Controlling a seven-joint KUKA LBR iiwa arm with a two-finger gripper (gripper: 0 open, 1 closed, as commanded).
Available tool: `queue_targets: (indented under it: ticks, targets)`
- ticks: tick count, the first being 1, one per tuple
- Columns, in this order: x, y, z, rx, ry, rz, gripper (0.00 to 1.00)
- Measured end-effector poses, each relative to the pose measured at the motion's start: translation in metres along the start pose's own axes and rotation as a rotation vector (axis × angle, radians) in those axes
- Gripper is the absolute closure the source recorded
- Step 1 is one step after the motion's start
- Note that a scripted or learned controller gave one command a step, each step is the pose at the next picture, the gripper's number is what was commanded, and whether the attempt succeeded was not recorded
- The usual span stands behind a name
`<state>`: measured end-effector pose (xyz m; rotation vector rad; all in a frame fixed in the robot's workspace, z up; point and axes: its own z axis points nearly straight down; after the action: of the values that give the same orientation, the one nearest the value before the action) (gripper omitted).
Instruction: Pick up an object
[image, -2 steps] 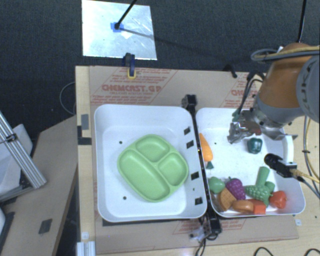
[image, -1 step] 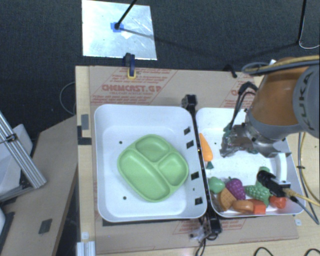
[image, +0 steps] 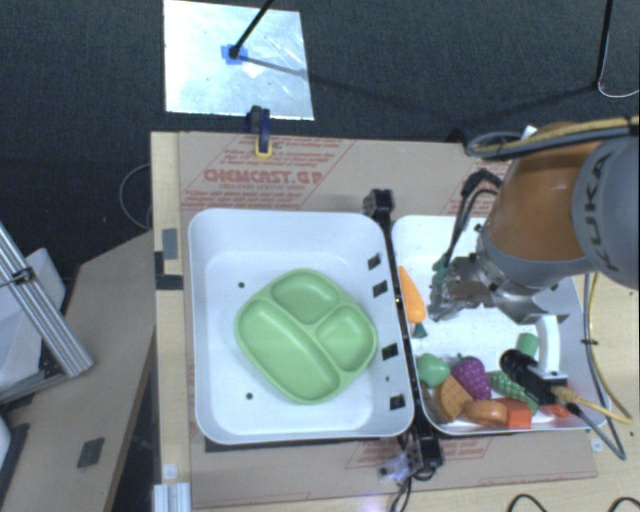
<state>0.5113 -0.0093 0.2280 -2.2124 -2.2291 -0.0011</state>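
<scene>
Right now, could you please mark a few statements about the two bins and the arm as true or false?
1. The green divided plate lies in the left bin. True.
2. The toy carrot rests on the green plate. False: it lies in the right bin, along its left wall.
3. The arm hangs above the right bin. True.
4. The purple toy sits in the left bin. False: it is in the right bin, among the toys along its near edge.
</scene>
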Motion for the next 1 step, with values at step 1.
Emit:
queue_targets:
  ticks: [1]
  targets:
    - [-0.0044,-0.0152,0.0008,0.0,-0.001,0.006,1.0]
